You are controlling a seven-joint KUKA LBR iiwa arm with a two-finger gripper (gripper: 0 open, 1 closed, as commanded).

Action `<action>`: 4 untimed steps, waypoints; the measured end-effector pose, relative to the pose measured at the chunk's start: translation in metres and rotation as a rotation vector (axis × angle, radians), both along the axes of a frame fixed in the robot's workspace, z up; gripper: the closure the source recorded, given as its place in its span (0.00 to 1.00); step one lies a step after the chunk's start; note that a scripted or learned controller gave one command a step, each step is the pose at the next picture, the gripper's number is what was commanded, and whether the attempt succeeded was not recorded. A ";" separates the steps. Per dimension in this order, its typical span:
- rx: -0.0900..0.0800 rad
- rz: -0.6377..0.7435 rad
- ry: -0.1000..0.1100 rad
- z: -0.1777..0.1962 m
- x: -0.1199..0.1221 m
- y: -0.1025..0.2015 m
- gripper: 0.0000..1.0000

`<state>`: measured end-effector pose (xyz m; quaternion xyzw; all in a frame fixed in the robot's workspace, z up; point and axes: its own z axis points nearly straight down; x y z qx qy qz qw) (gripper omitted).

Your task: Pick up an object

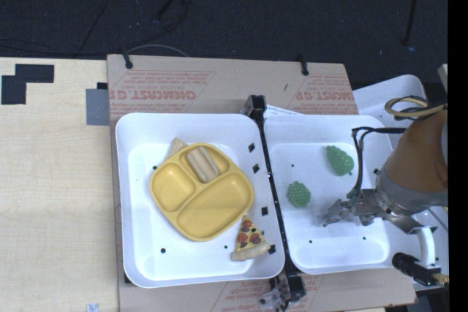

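Camera view showing gripper at lower right, fingers spread and pinching nothing, hovering just right of the green berry: centring over it before descending and closing.

A brown cardboard sheet printed with red lettering covers the bench. On it sit the left bin and right bin, side by side, touching.

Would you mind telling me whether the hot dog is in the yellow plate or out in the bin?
In the plate. The hot dog lies in the upper small compartment of the yellow plate, within its rim; the pizza slice lies outside it.
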<state>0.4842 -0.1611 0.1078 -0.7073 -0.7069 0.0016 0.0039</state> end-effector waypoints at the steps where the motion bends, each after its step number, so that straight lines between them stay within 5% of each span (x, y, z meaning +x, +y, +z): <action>1: -0.001 0.000 -0.004 -0.021 0.000 0.001 0.00; 2: -0.001 -0.004 -0.005 -0.010 0.000 0.000 1.00; 4: -0.004 0.003 -0.010 0.098 -0.003 0.008 1.00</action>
